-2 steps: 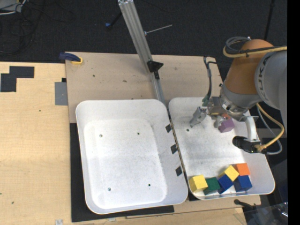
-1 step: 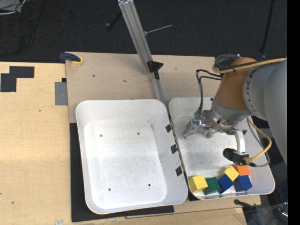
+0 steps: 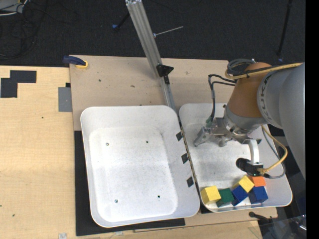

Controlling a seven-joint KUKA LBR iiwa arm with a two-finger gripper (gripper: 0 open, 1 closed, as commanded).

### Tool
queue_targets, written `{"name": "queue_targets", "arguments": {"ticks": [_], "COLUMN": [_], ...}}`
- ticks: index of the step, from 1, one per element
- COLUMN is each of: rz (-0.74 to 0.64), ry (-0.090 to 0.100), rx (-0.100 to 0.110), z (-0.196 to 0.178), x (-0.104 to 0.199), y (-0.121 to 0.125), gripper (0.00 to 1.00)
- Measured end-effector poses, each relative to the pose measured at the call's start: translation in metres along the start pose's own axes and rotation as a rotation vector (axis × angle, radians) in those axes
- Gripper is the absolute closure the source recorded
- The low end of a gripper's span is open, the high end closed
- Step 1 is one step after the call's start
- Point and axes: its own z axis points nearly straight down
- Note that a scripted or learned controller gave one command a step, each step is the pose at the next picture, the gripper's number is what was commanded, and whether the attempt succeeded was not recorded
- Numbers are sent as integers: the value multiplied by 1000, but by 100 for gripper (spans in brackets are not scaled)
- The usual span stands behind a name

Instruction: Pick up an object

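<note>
The left bin [image 3: 130, 128] lay bare; in the right bin [image 3: 219, 158] the tool [image 3: 215, 133], whose spread I could not tell, hung well apart from the blocks: yellow block [image 3: 211, 193], green block [image 3: 225, 197], blue block [image 3: 239, 195]. It should drop squarely over one

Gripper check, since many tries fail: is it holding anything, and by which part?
Nothing is held. The gripper hangs over bare floor of the right bin; the blocks lie in its near corner.

Arm [image 3: 269, 98] over right bin [image 3: 199, 114], end effector [image 3: 213, 136] above its floor, blocks [image 3: 238, 190] in near corner
</note>
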Motion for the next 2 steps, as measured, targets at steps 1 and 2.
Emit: {"name": "queue_targets", "arguments": {"ticks": [1, 2], "rz": [8, -8], "ry": [1, -1], "rx": [1, -6], "z": [-10, -71], "x": [-2, 2], "y": [0, 4], "gripper": [100, 100]}}
